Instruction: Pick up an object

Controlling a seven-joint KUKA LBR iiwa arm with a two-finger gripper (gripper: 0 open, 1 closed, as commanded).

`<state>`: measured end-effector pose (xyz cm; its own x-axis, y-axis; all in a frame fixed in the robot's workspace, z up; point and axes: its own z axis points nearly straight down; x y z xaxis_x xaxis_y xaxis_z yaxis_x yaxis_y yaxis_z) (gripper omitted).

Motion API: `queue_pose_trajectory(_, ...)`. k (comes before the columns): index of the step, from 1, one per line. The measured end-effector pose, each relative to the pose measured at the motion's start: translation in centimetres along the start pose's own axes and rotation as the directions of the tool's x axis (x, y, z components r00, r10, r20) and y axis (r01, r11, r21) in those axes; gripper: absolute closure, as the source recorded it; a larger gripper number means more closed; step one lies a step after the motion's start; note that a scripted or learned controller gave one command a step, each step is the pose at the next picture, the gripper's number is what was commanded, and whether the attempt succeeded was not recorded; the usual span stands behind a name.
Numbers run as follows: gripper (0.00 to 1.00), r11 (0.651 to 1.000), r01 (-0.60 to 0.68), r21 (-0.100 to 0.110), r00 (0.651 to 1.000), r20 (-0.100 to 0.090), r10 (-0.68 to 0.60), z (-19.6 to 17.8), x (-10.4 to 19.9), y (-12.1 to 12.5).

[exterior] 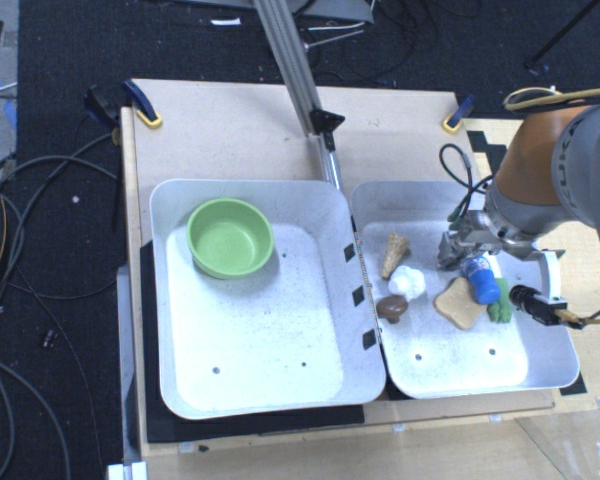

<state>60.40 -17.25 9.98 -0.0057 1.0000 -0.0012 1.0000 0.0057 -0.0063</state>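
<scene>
My gripper (pixel 460 253) hangs low over the right bin (pixel 420 368), near its right side. Just below it lies a blue object (pixel 483 284), partly on a tan bread-like piece (pixel 458 306), with a green item (pixel 500 312) beside them. Further left in the same bin lie a tan cone (pixel 393 255), a white lump (pixel 408 282) and a brown rounded piece (pixel 391 308). The arm's wrist covers the fingers, so their state is hidden.
The left bin (pixel 250 358) holds a green bowl (pixel 230 237) in its far left corner. A metal pole (pixel 292 58) slants from the top down to the divide between the bins. Cables trail on the dark floor at left.
</scene>
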Motion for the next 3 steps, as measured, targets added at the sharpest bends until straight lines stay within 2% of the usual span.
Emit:
queue_pose_trajectory(2,1.00,1.000,-0.001,-0.009,1.000,0.002,0.001,-11.5,-0.1,-0.6)
queue_pose_trajectory(3,1.00,1.000,-0.001,-0.004,1.000,0.000,0.001,-11.8,0.0,-0.5)
